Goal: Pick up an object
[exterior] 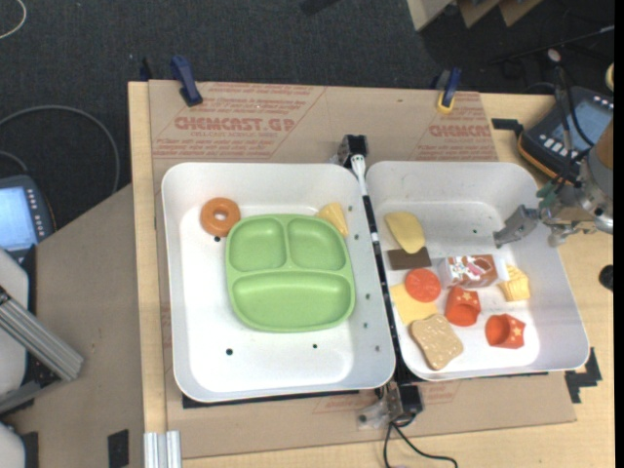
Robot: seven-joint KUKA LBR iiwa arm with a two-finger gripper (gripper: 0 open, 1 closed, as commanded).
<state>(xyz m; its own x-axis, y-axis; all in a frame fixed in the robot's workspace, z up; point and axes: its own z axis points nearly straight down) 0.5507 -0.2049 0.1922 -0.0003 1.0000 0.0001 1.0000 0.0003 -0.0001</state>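
1. Tabletop [292,115]: a brown board printed with red lettering, carrying two shallow white bins side by side and touching along their inner edges; two clamps sit at its far edge.
2. Right bin [556,344], near part: a slice of bread [436,341] lies at the near rim; a red cup [505,331] lies to its right, tipped on its side.
3. Right bin, middle: a red pepper [462,306] lies just beyond the bread; a tomato [423,284] lies to its left, over a flat yellow cheese slice [407,305]. A clear wrapped packet [471,270] and a yellow fries piece [514,285] lie to the right.
4. Right bin, far part: a brown chocolate bar [409,257] lies beside the tomato, and a yellow lump [406,231] touches its far edge.
5. Left bin [195,359]: a green tray [290,271] with three compartments lies flat in the middle. A donut [220,215] lies just beyond its far left corner; a yellow wedge [335,218] lies at its far right corner.
6. Pincer [514,226]: over the far right part of the right bin, above bare floor, apart from all the food pieces. Whether its fingers stand apart or together cannot be told; nothing shows between them.
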